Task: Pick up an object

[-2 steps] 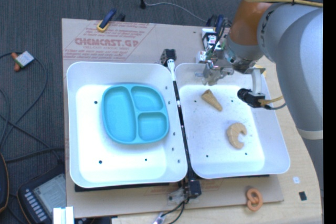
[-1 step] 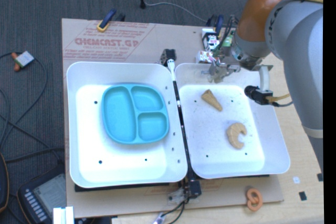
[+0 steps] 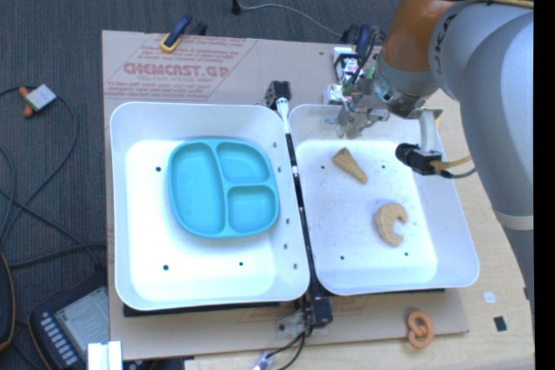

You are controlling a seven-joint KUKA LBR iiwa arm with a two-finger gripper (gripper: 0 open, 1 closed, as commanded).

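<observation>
Fingers (image 3: pixel 351 127) of the grey arm (image 3: pixel 486 74) were seen above the far edge of the right bin (image 3: pixel 451 260), pointing down near its far left corner; whether they were spread or pressed together could not be told, since the tips were small and blurred against the white rim. Nothing was seen held between them.

Just nearer the camera than the fingers, a tan wedge-shaped piece (image 3: pixel 350 165) was lying on the floor of the right bin, apart from the tips. Farther from the fingers, toward the near right of the same bin, a tan curved piece (image 3: pixel 390 223) shaped like a croissant was lying alone. A black part (image 3: pixel 419 158) with a cable was seen to the right of the fingers, over the bin's right side.

To the left of the fingers, across the dividing rims, the left bin (image 3: pixel 139 273) was seen with a blue divided plate (image 3: pixel 223 188) lying flat in it, its three compartments facing up. A black clamp (image 3: pixel 278 93) was seen at the far end of the gap between the bins, just left of the fingers.

Well away from the fingers, on the tabletop (image 3: pixel 373 340) at the near edge, a small orange ring (image 3: pixel 420 328) was lying outside the bins. A blue and yellow tool (image 3: pixel 176 32) was seen at the far left of the cardboard sheet (image 3: pixel 182 74).
</observation>
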